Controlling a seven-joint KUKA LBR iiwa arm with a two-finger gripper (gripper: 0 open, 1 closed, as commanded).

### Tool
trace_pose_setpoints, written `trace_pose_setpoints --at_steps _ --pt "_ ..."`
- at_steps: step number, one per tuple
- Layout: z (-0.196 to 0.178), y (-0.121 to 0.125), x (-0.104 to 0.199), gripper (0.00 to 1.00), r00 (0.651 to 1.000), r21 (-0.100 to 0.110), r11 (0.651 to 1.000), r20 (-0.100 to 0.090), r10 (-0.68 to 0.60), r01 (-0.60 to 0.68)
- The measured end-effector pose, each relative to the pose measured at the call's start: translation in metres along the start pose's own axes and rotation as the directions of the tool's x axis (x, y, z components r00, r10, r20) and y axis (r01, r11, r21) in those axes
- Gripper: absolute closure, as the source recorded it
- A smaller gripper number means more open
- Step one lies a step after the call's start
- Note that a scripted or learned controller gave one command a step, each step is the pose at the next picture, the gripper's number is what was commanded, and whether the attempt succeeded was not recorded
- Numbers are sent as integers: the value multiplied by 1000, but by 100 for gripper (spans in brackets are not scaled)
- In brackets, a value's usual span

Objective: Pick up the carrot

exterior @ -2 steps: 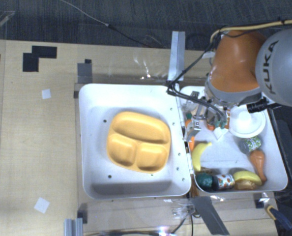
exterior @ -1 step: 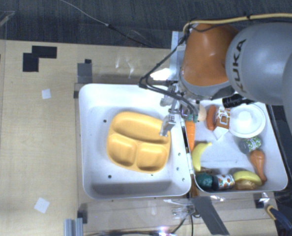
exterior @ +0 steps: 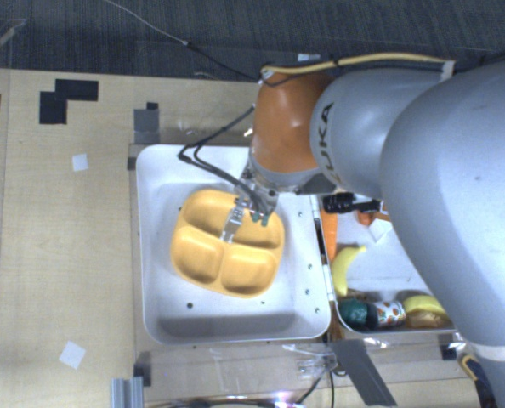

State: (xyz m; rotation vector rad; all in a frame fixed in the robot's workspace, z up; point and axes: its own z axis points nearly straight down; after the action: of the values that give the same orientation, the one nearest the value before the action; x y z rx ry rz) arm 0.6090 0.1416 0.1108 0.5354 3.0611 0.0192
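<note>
The carrot (exterior: 329, 230) shows as a narrow orange strip along the left wall of the right bin, mostly hidden under the arm. My gripper (exterior: 247, 218) hangs over the left bin, above the top right part of a yellow divided plate (exterior: 223, 257). Its fingers (exterior: 234, 223) stand apart with nothing between them. The gripper is well to the left of the carrot, across the wall between the bins.
The left bin (exterior: 163, 313) holds the yellow plate. The right bin holds a banana (exterior: 347, 266), a dark green item (exterior: 354, 314), a small can (exterior: 389, 313) and a yellow fruit (exterior: 423, 308). Another orange piece (exterior: 371, 218) peeks out under the arm.
</note>
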Motion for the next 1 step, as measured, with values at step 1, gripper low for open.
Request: trace_pose_setpoints --at_steps 1 --pt "-16 -48 72 0 991 16 991 -22 130 -129"
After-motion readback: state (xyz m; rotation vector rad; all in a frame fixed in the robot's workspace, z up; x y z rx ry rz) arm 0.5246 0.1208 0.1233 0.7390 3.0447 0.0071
